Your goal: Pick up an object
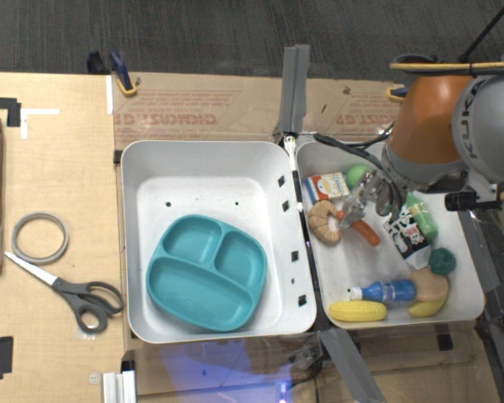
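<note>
Two bins stand side by side on the bench (50,158). The left bin (143,175) holds a divided plate (207,273), lying toward its near side. The right bin (336,284) holds a carton (328,186) at its far left, with a croissant (325,222) just before it and a carrot (363,230) to the croissant's right. A corn cob (358,311), a bottle (387,292) and a banana (430,304) lie along the near wall. A ball (442,261) sits at the right wall. The gripper (371,196) hangs over the carrot's far end. Left of the bins, a tape roll (39,237) lies behind scissors (71,292).
</note>
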Action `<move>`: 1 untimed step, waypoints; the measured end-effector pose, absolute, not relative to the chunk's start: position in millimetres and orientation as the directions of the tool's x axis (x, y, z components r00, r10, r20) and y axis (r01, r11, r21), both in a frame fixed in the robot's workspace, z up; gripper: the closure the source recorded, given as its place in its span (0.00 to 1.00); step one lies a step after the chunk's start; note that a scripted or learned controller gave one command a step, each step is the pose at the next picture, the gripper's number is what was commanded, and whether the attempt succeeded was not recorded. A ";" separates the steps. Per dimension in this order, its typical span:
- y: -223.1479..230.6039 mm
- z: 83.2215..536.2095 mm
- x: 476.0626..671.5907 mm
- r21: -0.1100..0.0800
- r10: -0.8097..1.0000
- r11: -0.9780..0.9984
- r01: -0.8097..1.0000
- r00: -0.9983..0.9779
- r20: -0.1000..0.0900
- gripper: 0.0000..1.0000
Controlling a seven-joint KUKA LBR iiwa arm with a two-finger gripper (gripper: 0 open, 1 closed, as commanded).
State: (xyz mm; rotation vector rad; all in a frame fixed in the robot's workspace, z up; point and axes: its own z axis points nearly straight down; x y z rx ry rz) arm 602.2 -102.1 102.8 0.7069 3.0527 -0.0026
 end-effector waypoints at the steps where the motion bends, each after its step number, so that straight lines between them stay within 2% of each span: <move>1: -56.8 225.6 605.6 0.001 0.468 0.884 0.468 -0.884 -0.003 1.00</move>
